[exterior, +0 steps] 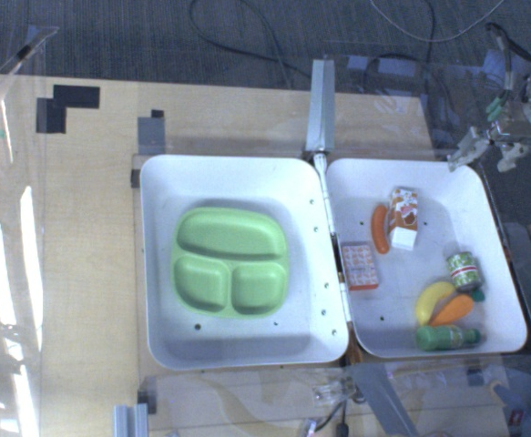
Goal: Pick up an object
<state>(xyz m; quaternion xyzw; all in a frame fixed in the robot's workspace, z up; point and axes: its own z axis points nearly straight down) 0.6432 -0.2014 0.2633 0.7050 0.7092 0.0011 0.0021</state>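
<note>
The right bin holds several small items. An orange sausage lies beside a brown and white packet. A pink box sits near the divider. At the front right are a green can, a yellow fruit, an orange carrot and a green bottle. My gripper hangs above the bin's far right corner, open, with nothing between its fingers. It is well away from all the items.
The left bin holds a green divided tray. A metal post stands behind the divider between the bins. Cables lie on the dark floor beyond the bench.
</note>
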